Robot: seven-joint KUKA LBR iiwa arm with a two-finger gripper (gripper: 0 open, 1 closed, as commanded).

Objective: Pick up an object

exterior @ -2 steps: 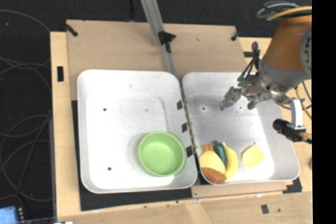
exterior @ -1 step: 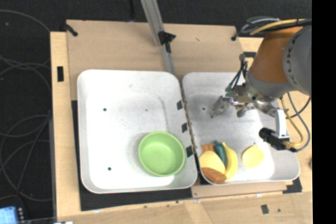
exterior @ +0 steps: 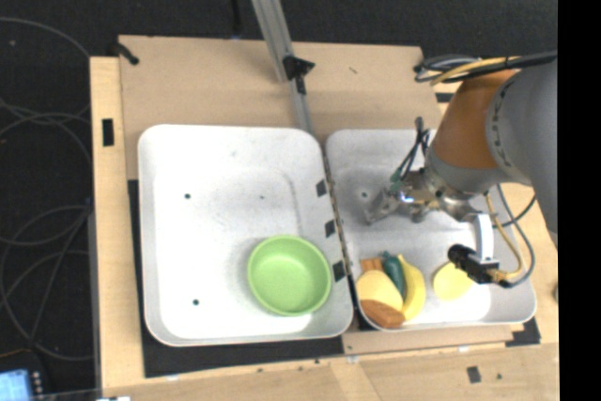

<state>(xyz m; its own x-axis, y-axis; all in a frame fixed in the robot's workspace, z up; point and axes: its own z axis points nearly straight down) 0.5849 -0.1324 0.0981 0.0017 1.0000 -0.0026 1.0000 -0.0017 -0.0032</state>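
My gripper (exterior: 382, 207) hangs over the middle of the right bin (exterior: 362, 160), reaching in from the right under the grey arm and its orange band. It is above bare bin floor, a short way up from the pile at the bin's front. That pile holds a yellow banana-like piece (exterior: 411, 289), a dark green item (exterior: 395, 275) and an orange-brown object (exterior: 381, 307). A small yellow object (exterior: 452, 283) lies to the right of the pile. A green bowl (exterior: 288, 274) sits in the left bin (exterior: 188, 192) near its front right corner.
A slanted metal pole (exterior: 268, 5) crosses the back of the bench and ends near the divide between the bins. Cables (exterior: 507, 249) loop from the wrist over the right bin's right side. The wooden bench (exterior: 188, 80) surrounds both bins.
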